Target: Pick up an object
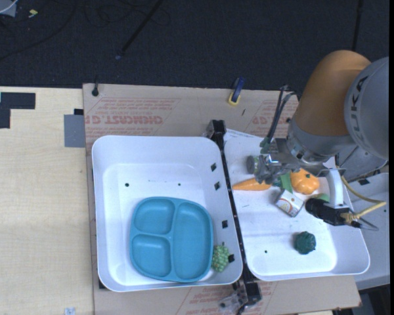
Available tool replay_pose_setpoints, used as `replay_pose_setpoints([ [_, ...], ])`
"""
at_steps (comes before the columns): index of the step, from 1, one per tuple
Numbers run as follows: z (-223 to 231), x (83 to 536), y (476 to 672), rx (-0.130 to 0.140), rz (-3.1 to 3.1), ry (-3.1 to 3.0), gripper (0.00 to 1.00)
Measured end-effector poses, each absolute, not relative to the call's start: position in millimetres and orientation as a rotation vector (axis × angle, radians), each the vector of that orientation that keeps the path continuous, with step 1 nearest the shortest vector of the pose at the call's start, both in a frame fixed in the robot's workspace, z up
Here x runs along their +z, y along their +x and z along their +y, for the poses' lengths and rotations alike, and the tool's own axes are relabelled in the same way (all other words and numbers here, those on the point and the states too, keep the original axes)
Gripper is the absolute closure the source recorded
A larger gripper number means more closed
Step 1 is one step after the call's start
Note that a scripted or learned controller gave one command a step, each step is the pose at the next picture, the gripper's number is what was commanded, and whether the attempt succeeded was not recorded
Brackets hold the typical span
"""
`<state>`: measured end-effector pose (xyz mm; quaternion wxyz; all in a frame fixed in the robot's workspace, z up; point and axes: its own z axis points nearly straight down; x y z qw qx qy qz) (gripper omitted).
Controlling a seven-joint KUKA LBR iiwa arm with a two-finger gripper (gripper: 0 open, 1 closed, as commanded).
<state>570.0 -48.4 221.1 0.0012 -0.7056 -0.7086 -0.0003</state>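
Observation:
My gripper (265, 167) hangs low in the right bin (276, 262), near its upper left corner. Just below it lies an orange carrot (251, 185), pointing along the bin's left wall; whether the gripper touches it I cannot tell. To the gripper's right sits a yellow-orange fruit-like piece (306, 183) with a bit of green beside it. A small white and orange box (289, 204) lies below that piece. A dark green round thing (305, 242) rests lower in the same bin.
The left bin (108, 176) holds a blue divided plate (171, 239) and a small light green bumpy clump (220, 257) in its lower right corner. The arm (335, 104) reaches in from the upper right above the right bin.

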Motion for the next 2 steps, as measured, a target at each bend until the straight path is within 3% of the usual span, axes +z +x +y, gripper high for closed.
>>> replay_pose_setpoints([
  [1,-5.8,235.7,594.9,-0.002,-2.225,-2.216,1.00],
  [2,7.6,215.9,600.6,0.005,-2.220,-2.218,1.00],
])
